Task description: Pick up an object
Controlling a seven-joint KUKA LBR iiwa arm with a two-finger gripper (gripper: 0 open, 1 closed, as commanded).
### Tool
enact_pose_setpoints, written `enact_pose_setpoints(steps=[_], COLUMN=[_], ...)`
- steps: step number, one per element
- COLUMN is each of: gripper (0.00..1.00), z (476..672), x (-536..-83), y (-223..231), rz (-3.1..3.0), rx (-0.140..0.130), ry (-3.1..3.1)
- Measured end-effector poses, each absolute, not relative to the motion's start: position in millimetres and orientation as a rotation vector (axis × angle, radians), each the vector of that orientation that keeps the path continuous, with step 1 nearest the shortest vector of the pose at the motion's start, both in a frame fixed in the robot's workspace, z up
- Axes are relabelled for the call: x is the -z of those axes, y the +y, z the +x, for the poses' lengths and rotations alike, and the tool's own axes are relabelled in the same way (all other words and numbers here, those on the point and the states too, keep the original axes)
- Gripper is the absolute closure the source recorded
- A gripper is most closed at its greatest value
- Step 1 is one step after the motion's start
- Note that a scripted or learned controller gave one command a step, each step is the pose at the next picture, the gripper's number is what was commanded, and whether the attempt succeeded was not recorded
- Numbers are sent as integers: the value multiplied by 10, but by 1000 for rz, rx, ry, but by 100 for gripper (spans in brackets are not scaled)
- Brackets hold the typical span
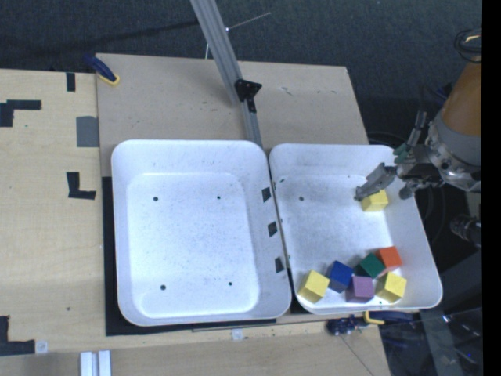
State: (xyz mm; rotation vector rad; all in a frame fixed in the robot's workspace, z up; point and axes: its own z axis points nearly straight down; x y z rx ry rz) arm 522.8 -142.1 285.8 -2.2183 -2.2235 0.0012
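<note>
While the gripper (389,185) hangs spread in the right bin (313,233), a yellow block (376,201) sits just beneath

Arm reaching in from the right

The grey arm with its orange band (467,100) comes in at the right edge, the wrist low. Its gripper (389,185) points left, two dark fingers (374,182) spread apart and slanting downward.
</note>
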Motion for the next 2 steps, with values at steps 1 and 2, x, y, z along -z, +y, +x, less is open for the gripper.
enact_pose_setpoints(steps=[1, 2], gripper=[0, 0], z=[5228, 5137], x=[-2858, -2362], y=[-1423, -1462], rz=[-2218, -2217], rx=[-1, -7], ry=[-2223, -2219])
